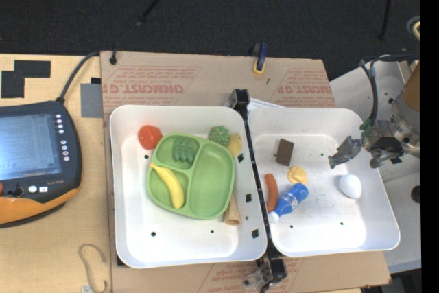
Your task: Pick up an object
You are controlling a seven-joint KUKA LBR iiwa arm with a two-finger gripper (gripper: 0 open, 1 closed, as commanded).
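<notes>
My gripper (362,156) hangs over the right bin's (322,243) right side with its two fingers spread apart and nothing between them. A white egg (350,186) lies just below it in the bin. Further left in the same bin are a brown block (285,151), a small yellow piece (297,174), a blue bottle (289,200) and an orange-red sausage (271,191).
The left bin (127,230) holds a green divided plate (218,182) with a banana (169,185) and a green item, plus a red tomato (149,136), a green broccoli-like piece (219,134) and a cone (232,214). A teach pendant (34,161) lies at far left.
</notes>
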